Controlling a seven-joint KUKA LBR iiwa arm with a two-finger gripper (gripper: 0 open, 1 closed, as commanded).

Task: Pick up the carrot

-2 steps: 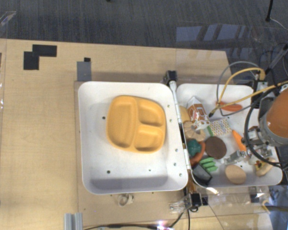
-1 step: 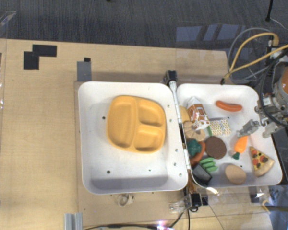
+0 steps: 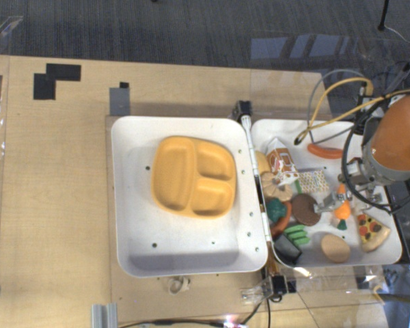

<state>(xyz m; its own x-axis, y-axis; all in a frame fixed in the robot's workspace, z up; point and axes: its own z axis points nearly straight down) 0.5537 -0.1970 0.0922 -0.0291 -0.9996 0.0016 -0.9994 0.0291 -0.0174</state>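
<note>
The carrot [image 3: 342,214] is a small orange piece lying in the right bin [image 3: 396,255], near that bin's right side, just left of a pizza slice [image 3: 372,232]. My gripper [image 3: 336,201] hangs from the grey arm with the orange band [image 3: 400,139] and sits directly over the carrot's upper end, touching or nearly touching it. The wrist and cables hide part of the bin behind it. The carrot rests low in the bin, not lifted.
Toys crowd the right bin: a brown disc [image 3: 305,209], a tan bread piece [image 3: 335,249], green [image 3: 297,235] and teal [image 3: 279,210] items, a red sausage [image 3: 326,150], a red-white box [image 3: 281,162]. The left bin [image 3: 133,244] holds a yellow divided plate [image 3: 193,175].
</note>
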